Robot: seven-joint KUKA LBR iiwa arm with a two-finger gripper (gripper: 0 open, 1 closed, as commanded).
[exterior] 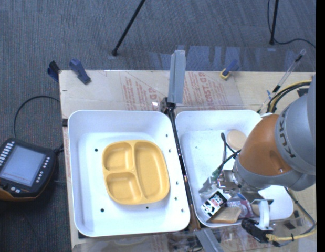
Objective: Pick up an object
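Note:
In the right bin, my gripper is low over the front part, under the grey arm with its orange band. Just below it lies a small black-and-white object. A tan wedge like a bread slice rests against the bin's front wall. A round beige object lies farther back, partly hidden behind the arm. The arm covers much of the bin's right half.
The left bin holds a yellow three-compartment plate. A grey upright post stands behind the gap between the bins. A teach pendant lies on the floor at left. Cables run at the bench's right edge.

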